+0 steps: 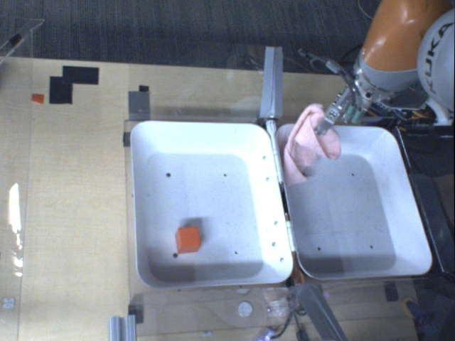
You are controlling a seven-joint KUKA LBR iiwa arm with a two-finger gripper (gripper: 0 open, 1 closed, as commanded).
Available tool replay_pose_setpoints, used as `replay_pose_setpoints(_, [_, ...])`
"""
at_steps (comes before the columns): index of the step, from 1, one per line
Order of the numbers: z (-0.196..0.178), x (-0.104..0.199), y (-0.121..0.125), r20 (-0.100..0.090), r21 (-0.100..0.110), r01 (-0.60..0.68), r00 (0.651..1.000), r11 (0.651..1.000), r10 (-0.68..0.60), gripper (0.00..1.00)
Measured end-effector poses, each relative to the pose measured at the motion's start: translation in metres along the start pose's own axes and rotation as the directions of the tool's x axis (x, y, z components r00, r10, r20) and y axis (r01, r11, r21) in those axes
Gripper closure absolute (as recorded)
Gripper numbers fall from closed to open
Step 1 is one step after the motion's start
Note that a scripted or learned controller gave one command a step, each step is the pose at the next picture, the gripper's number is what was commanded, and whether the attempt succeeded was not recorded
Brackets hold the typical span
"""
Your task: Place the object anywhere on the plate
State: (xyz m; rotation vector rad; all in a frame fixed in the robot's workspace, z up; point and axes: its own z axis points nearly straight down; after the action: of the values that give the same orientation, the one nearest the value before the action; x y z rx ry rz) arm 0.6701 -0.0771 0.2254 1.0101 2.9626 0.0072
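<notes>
A pink cloth (304, 151) hangs bunched over the far left corner of the right bin (355, 219). Its lower end droops down by the bin's left wall. My gripper (328, 124) reaches in from the upper right and is shut on the cloth's top right edge, holding that part up. An orange block (188, 239) lies flat on the floor of the left bin (213, 183), toward its near left, far from the gripper.
A grey metal post (270, 84) stands behind the seam between the two bins. Cables (398, 116) run along the far right rim of the right bin. Black markers (71, 82) and a small orange tag (38, 99) lie on the bench at the far left.
</notes>
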Motion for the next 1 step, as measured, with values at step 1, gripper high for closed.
replay_pose_setpoints(1, [-0.0042, 0.0385, 0.0412, -0.003, 0.000, 0.389, 0.921, 0.921, -0.389, 1.00])
